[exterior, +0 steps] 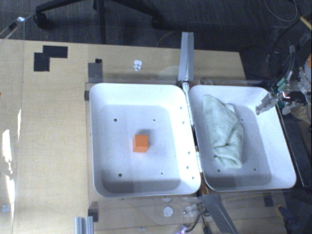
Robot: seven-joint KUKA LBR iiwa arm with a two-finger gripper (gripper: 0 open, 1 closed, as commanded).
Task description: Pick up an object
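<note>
camera view has the claw [265, 104] hanging over the far right edge of the right bin [253, 179], its tip a small grey shape too blurred to judge, so i cannot tell its state, and nothing shows between its tips. 2 candidates lie in reach. nearest, just to the claw's left inside the same bin, is a pale crumpled cloth [224, 128]: likely soft, light and floppy, easiest taken by pinching a raised fold near its upper end, though it may drape and slip. well apart from the claw, across the divider in the left bin [102, 145], sits a small orange block [141, 143], alone near the middle; it looks rigid and light, best gripped across 2 opposite flat faces. between the claw and the block stand the cloth and both bins' inner walls, with a grey metal post [186, 57] beyond them on the bench [48, 130].
</note>
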